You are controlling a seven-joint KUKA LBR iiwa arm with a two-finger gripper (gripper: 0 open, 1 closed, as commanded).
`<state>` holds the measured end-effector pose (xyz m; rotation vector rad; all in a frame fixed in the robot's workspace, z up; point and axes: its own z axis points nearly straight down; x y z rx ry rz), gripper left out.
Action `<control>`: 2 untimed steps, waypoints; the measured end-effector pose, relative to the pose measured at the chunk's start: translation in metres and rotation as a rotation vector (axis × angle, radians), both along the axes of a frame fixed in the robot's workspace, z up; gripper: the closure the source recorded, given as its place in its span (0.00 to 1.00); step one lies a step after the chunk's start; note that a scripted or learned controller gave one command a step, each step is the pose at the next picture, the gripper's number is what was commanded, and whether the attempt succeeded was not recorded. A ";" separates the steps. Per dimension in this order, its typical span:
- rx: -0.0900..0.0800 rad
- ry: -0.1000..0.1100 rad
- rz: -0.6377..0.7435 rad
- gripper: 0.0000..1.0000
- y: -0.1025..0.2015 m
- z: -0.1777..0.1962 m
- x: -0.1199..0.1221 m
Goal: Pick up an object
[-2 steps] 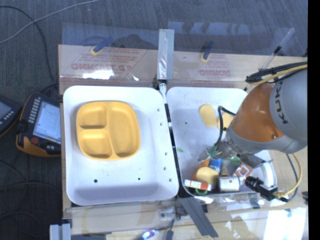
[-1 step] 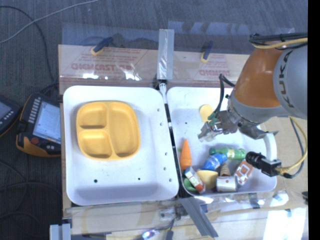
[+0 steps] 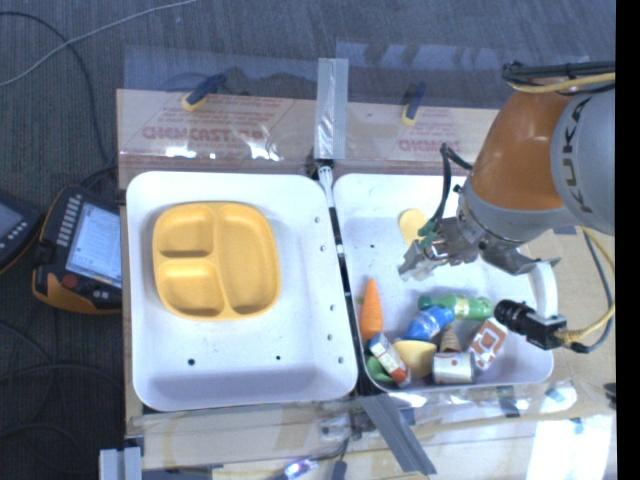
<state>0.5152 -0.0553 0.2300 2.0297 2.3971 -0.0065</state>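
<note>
My gripper (image 3: 422, 254) hangs over the middle of the right bin (image 3: 360, 198), fingers pointing down and left. A pale yellow object (image 3: 410, 222) lies just behind it, partly covered by the wrist. In front of the gripper sits a pile of toy food: an orange carrot (image 3: 371, 308), a green bottle (image 3: 458, 305), a blue item (image 3: 430, 323), a yellow wedge (image 3: 415, 353) and a small white carton (image 3: 487, 340). I see nothing between the fingers.
The left bin (image 3: 150, 368) holds a yellow divided plate (image 3: 214, 259). A teach pendant (image 3: 80, 253) lies on the floor at the left. A black cable connector (image 3: 525, 320) sticks out over the right bin's right side.
</note>
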 end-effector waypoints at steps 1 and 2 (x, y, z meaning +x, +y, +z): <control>0.000 0.000 0.000 0.00 0.000 0.000 0.000; 0.003 0.001 0.052 0.00 -0.055 -0.129 0.023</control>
